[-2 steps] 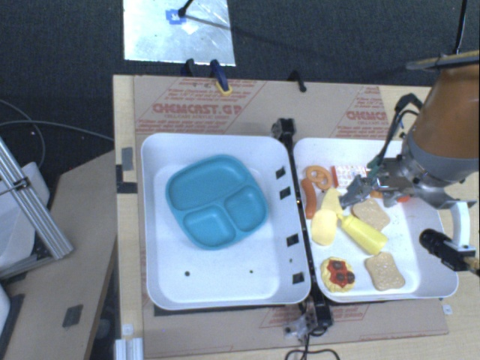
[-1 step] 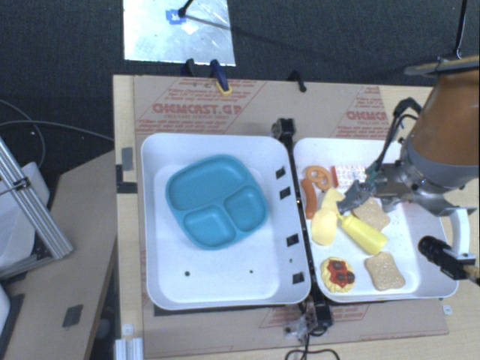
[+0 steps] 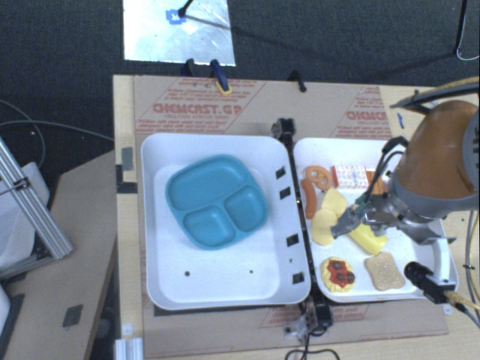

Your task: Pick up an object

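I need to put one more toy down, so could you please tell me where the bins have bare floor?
Left white bin: bare floor in front of the blue three-compartment plastic tray, toward the near wall. Right white bin: crowded with toy food, pretzel, pizza, toast, and the hand.

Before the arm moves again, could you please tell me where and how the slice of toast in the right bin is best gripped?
The toast slice lies flat near the right bin's front rim, apart from the small pizza. I would probably bring the claw straight down and pinch across its narrower width, since both side edges look free.
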Controlling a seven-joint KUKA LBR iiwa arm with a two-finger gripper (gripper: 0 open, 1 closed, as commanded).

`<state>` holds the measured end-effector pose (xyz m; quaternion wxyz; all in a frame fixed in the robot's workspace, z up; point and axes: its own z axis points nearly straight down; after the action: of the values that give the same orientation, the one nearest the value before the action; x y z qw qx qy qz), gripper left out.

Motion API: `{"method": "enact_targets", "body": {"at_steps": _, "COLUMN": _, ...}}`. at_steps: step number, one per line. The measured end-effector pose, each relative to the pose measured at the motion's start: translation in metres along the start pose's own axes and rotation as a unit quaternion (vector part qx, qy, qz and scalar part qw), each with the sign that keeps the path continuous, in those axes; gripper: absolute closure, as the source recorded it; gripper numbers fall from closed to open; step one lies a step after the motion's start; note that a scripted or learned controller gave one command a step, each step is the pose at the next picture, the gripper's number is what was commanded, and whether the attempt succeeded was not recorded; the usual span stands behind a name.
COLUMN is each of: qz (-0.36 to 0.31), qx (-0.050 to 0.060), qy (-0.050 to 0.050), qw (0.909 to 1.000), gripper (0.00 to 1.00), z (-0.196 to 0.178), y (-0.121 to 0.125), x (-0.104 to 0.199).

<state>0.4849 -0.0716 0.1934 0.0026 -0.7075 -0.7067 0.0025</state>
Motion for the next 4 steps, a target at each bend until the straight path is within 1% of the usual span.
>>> {"method": "enact_targets", "body": {"at_steps": 1, "qz": 0.000, "qx": -0.001, "qy": 0.000, "qw": 1.0000, "gripper": 0.00, "z": 0.095, "y": 0.001, "x": -0.018}}
{"method": "enact_targets", "body": {"at_steps": 2, "qz": -0.001, "qx": -0.005, "qy": 0.000, "qw": 1.0000, "gripper": 1.00, "z": 0.080, "y": 0.003, "x": -0.017}}
{"method": "enact_targets", "body": {"at_steps": 3, "qz": -0.006, "qx": -0.008, "qy": 0.002, "qw": 0.9999, "gripper": 1.00, "z": 0.005, "y": 0.004, "x": 0.056}}
{"method": "enact_targets", "body": {"at_steps": 4, "qz": -0.006, "qx": -0.005, "qy": 0.001, "qw": 1.0000, "gripper": 1.00, "z": -0.018, "y": 0.002, "x": 0.121}}
